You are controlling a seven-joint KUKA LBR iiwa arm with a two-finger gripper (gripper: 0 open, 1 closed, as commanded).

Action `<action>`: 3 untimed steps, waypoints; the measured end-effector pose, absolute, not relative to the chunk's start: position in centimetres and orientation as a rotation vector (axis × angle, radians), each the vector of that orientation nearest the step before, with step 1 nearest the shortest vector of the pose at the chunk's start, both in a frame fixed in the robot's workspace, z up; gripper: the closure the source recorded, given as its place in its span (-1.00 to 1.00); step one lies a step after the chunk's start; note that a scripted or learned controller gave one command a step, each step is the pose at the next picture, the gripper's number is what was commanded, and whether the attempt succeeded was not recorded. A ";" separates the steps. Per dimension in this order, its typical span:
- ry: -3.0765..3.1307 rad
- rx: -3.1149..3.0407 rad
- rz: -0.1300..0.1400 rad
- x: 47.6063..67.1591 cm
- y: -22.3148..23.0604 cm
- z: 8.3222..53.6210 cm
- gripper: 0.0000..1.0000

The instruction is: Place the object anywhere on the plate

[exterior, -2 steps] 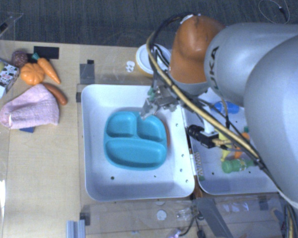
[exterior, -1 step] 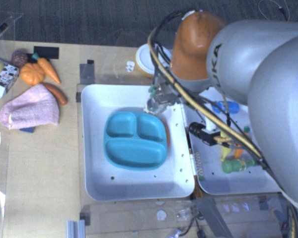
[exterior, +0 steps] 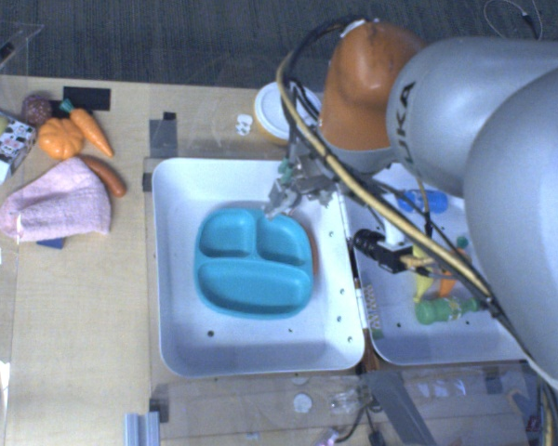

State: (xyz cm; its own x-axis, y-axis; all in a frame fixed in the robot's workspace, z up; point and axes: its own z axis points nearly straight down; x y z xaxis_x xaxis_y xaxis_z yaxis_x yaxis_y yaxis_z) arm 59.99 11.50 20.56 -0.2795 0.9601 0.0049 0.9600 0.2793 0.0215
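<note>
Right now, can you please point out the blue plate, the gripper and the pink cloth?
blue plate (exterior: 251, 286): camera view, its large front compartment.
gripper (exterior: 277, 207): camera view, at the fingertips.
pink cloth (exterior: 58, 203): camera view, its middle.

Plate: a blue divided plate (exterior: 254, 260) lay in the left white bin (exterior: 181, 328).
Gripper: the gripper (exterior: 281, 203) hung over the plate's far right corner.
Arm: grey, orange-banded, above the right white bin (exterior: 400, 347) beside the plate.
Pink cloth (exterior: 56, 203): well left of the plate, on the bench.
</note>
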 end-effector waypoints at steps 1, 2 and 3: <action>2.506 1.878 0.037 60.1 11.5 21.6 1.00; 2.506 1.878 0.037 60.1 11.5 21.6 -1.00; 2.767 1.481 0.005 65.7 16.6 18.0 -1.00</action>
State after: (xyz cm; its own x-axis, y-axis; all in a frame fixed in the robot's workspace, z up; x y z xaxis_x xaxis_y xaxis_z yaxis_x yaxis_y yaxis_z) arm 65.65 16.65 17.97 -0.5548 0.8320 -0.0015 0.8320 0.5548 0.0043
